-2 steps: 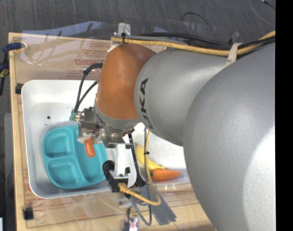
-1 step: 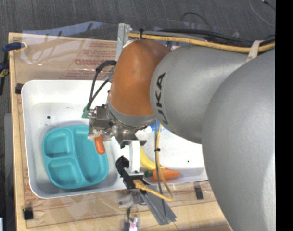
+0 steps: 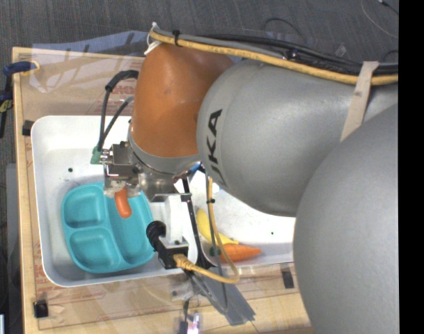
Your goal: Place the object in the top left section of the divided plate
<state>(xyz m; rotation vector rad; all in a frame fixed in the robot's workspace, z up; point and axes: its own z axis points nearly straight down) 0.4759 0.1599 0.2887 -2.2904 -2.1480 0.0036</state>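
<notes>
Plate (image 3: 93, 239) in teal sits in the left white bin (image 3: 48, 152). An orange carrot (image 3: 122, 204) hangs over the plate's right edge, by its upper part. The claw (image 3: 121, 186) is right above the carrot, but I cannot tell if it grips it. The carrot is near the plate, not yet lying in the top left part. That drop is left. More food (image 3: 229, 249) lies right of the plate.
</notes>
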